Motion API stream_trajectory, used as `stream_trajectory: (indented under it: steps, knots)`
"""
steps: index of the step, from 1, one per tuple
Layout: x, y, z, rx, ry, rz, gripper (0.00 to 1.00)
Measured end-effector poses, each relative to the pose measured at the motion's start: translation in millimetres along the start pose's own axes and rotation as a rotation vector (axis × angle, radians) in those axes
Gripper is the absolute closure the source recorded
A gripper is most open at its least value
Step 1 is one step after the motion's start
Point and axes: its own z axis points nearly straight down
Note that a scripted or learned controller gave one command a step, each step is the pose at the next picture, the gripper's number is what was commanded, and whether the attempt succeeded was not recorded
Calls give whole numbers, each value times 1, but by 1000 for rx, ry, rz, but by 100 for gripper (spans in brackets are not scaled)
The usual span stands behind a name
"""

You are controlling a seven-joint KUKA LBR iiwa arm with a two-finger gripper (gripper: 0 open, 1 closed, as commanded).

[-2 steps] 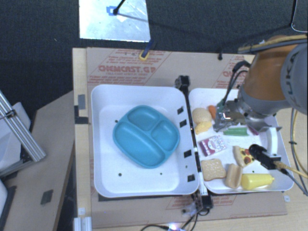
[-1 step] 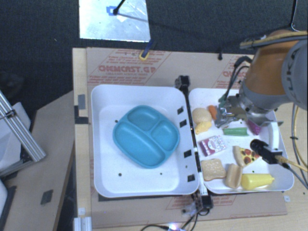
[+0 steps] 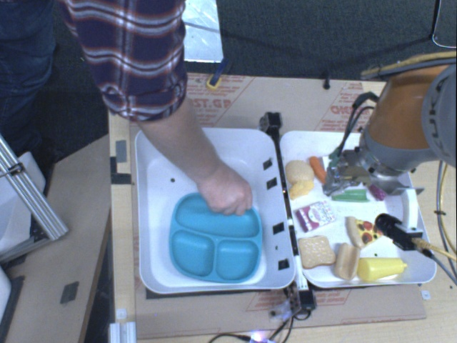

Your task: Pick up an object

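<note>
Two white bins [image 3: 214, 281]; one blue tray [image 3: 214, 249]; one hand [image 3: 225, 191].

Arm low, tool [image 3: 341, 181] down (wrist bent)

Partial red print "ST.G" on the cardboard [image 3: 235, 100]

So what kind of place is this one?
Likely a robot lab bench: an arm reaches over two white bins, toy food fills one, and a person's hand touches a blue tray.
</note>
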Motion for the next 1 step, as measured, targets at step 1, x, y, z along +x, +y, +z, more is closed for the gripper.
stream_trajectory:
  steps: [1]
  knots:
    - [16,6,-2,-1,1,-6,100]
